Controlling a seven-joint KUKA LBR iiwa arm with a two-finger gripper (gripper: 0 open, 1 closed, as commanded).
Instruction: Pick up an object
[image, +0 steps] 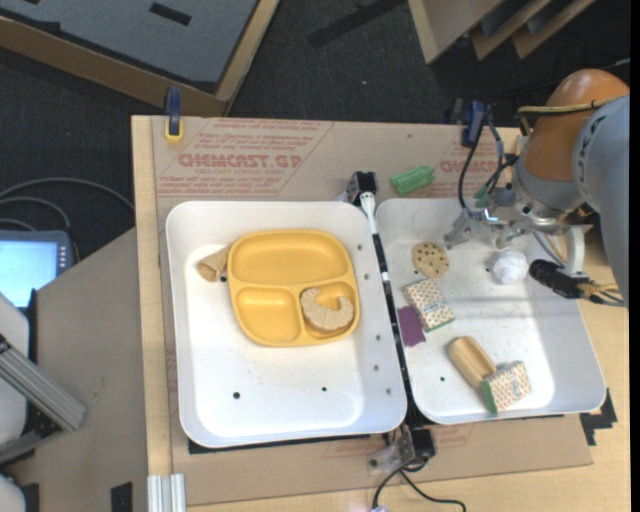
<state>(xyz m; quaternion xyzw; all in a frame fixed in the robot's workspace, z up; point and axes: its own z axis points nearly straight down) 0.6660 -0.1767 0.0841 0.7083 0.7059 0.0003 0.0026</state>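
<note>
My gripper (480, 236) hangs over the back of the right bin (560, 400), its fingers spread apart with nothing between them. A white ball (508, 267) lies just right of and in front of it. A chocolate-chip cookie (430, 259) sits to its left on the bin floor. Nearer the front lie a patterned packet (429, 303), a purple piece (410, 326), a tan cylinder (468, 358) and a second patterned packet with a green edge (506, 385).
The left bin (280, 400) holds a yellow divided plate (290, 262) with a round bread piece (326, 310) in its lower right compartment. A tan scrap (212, 265) lies at the plate's left. A green item (412, 180) rests on the cardboard behind the bins.
</note>
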